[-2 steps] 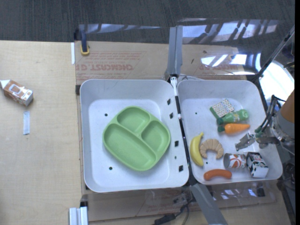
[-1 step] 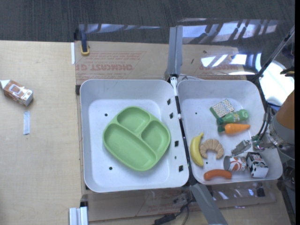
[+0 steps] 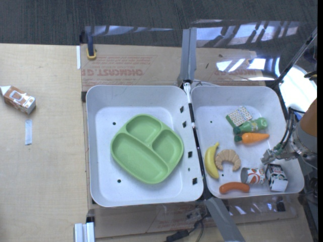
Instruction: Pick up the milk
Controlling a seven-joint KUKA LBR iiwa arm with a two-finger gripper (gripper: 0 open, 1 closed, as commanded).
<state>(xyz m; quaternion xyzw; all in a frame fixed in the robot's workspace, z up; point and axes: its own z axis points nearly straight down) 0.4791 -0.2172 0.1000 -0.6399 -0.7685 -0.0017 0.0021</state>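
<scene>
Milk carton [image 3: 277,178] sits in the right bin [image 3: 212,102], directly beneath the hand [image 3: 275,156]. Hand hovers over it, finger spread unclear, cannot tell. Small can [image 3: 252,175] just left of hand; carrot [image 3: 254,138] beyond it.

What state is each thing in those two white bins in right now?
Plate: flat in left bin, compartments bare.
Milk: tilted, in right bin's near corner.
Can: on its side, beside milk.
Banana: lying, unpeeled.
Pincer: just above milk.
</scene>
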